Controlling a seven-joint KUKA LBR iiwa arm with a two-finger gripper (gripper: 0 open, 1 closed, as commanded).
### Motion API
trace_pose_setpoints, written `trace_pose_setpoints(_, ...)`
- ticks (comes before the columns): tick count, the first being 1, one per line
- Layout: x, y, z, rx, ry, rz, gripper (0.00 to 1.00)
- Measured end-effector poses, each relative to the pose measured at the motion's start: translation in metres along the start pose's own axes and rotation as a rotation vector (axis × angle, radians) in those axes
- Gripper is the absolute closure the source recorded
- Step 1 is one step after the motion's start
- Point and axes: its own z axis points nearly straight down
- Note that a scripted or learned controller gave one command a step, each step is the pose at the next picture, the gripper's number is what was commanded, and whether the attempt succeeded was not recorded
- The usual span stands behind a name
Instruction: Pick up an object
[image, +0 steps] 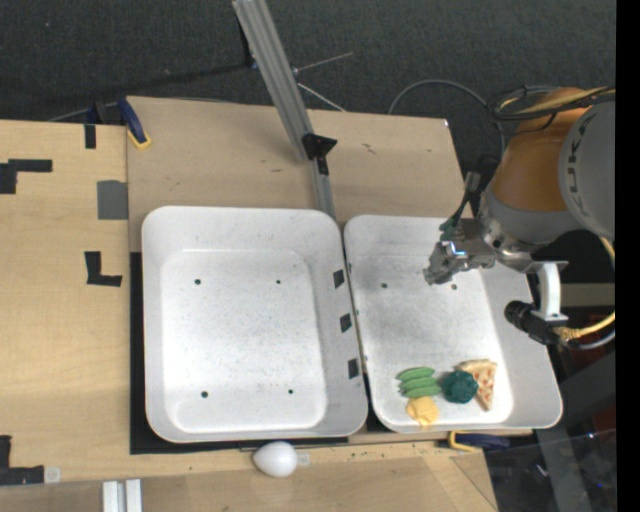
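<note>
Nothing grabbed yet: my hand (441, 268) hovers over the right bin (400, 300), grip unreadable, toys (445, 385) well apart.

From my remote station: two white bins, left (240, 320) and right (400, 300), both flecked with fine dark specks, sit on my tan surface (60, 300). A green pod (418, 380), yellow piece (423, 409), teal lump (461, 386) and orange-and-cream wedge (485, 382) cluster together. My grey arm (560, 170) carries an orange band; a white egg (275, 459) lies by the surface's edge.
</note>
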Motion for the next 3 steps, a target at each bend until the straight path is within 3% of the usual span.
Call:
trace_pose_setpoints(1, 0.000, 0.001, -0.033, 0.002, 0.000, 0.000, 1.00)
trace_pose_setpoints(3, 0.109, 0.003, -0.020, 0.007, 0.002, -0.005, 1.00)
